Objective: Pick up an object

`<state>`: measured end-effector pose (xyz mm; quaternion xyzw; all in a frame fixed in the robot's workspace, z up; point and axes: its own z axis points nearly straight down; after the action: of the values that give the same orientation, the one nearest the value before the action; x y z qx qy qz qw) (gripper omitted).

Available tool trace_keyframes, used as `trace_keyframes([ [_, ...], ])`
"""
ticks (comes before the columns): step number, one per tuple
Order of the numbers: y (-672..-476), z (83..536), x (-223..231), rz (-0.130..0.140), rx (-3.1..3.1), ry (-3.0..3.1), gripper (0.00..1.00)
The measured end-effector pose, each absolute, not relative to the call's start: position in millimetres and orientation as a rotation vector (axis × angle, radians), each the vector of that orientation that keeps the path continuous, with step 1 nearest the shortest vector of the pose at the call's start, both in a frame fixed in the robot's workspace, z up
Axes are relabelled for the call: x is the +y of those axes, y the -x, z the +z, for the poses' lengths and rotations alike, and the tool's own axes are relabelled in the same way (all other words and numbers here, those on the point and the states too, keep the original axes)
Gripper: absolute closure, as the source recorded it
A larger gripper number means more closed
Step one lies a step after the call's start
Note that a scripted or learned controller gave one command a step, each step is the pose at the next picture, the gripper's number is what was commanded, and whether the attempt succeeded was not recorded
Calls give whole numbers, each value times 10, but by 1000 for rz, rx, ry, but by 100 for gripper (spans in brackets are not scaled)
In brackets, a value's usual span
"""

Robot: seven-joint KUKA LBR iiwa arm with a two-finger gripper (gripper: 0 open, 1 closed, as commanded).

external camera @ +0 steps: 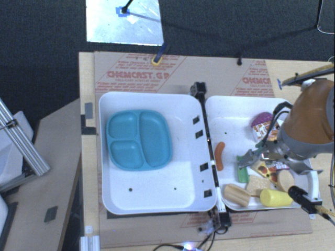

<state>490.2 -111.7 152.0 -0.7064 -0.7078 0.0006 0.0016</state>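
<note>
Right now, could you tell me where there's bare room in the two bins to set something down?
The left bin has bare floor in front of the blue divided plate. The right bin is bare along its far side, above the sausage. Its near right corner is crowded: bread roll, yellow piece, cracker and the arm.

Your arm (pixel 313 120) reaches in from the right side of the camera view, its broad orange band nearest the lens and the grey wrist just below it. The wrist is bent downward, so you look onto the top of the arm. The hand (pixel 255 158) hangs low at the arm's left end, pointing down and leftward. You can make out grey metal parts there, too blurred to read the spread.
</note>
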Motion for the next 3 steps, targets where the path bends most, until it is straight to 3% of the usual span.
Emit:
trace_keyframes([
  [1,-4895,900,-1062,3,-2219,2216,0],
  [2,-4899,841,-1060,0,-2222,2219,0],
  [3,-4909,950,-1061,-4,-2224,2222,100],
])
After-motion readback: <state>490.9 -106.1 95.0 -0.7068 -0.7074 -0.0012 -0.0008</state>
